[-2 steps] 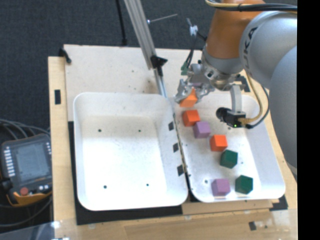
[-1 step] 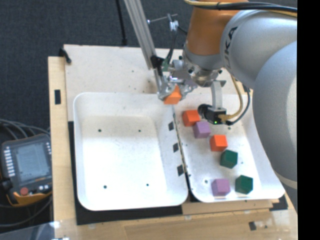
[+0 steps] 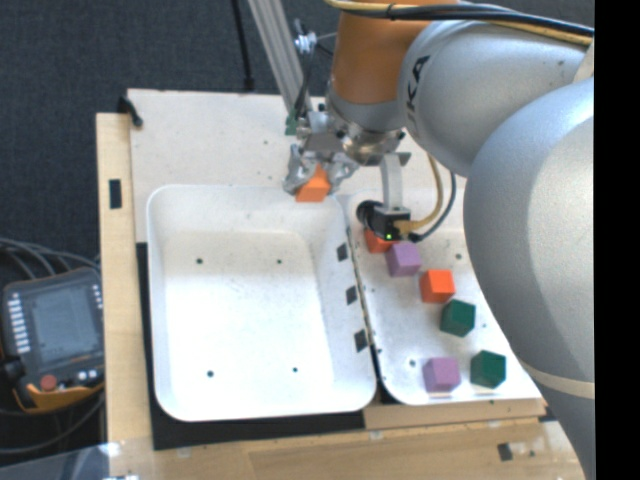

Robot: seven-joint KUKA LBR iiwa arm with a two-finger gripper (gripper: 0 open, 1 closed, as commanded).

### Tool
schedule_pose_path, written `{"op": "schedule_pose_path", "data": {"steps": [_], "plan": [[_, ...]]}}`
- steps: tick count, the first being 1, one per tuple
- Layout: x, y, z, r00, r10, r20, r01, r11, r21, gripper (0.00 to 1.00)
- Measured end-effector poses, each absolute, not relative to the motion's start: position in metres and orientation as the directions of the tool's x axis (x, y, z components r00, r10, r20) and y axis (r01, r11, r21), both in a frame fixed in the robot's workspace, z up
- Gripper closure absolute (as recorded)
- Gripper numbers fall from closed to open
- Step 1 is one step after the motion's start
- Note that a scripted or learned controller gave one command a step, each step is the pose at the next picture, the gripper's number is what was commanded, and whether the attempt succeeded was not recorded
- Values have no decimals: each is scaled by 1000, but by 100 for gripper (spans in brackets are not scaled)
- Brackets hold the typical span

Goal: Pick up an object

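My gripper hangs over the far right corner of the left bin, shut on an orange cube that shows between its fingers. In the right bin lie several cubes: a purple one, an orange one, a dark green one, another purple one and another green one. A further orange-red cube sits at the top of that group, partly hidden by a black part of the arm.
The grey arm with its orange band fills the upper right and covers much of the right bin. A metal strut rises behind the gripper. A teach pendant lies at the left, off the bench.
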State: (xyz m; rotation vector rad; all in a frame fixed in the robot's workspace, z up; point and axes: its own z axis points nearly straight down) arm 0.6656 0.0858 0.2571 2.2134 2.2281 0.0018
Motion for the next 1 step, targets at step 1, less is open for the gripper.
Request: {"op": "schedule_pose_path", "data": {"steps": [1], "plan": [[665,82,258,-3,1000,-2,1000,3,1,0]]}}
